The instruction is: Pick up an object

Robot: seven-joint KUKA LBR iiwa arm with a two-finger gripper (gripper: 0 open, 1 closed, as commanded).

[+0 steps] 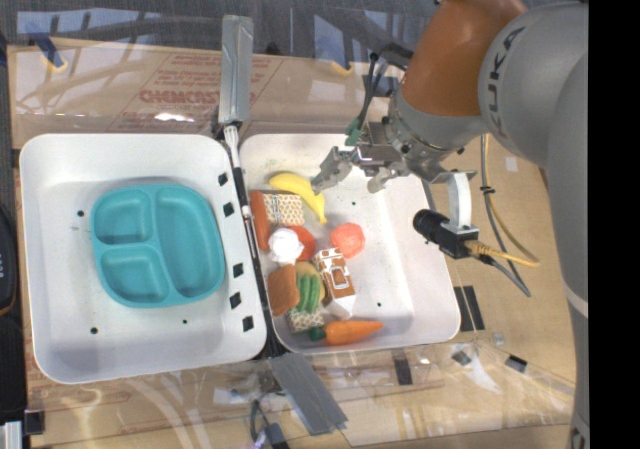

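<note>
Toys crowd the left half of the right bin [430,287], a heap of play food pressed toward the divider. Topmost at the back: a yellow banana [298,187], curved, lying on the bin floor, its right end just below the gripper [352,165]. Beside it a patterned block [284,209] and a long orange-red sausage [260,220] along the bin's left wall. Lower down: a white ball [285,245], a red tomato [347,239] sitting a little apart to the right, a small brown-and-white carton [335,273], a brown bread slice [282,289], a green vegetable [308,292], and a carrot [350,331] lying crosswise near the front wall.

Gripper hangs over the back of the right bin, fingers spread apart, nothing between them; left fingertip close to the banana, contact not clear from this angle.

Open room: the right half of the bin floor is bare white, from the tomato across to the right wall. Back wall sits near the gripper. A black cable fitting [440,231] on the arm overhangs the right side.

Left bin [50,337] holds a teal divided tray [157,243], centred, well apart from its walls. Metal bar [235,72] runs up from the divider between the bins.
</note>
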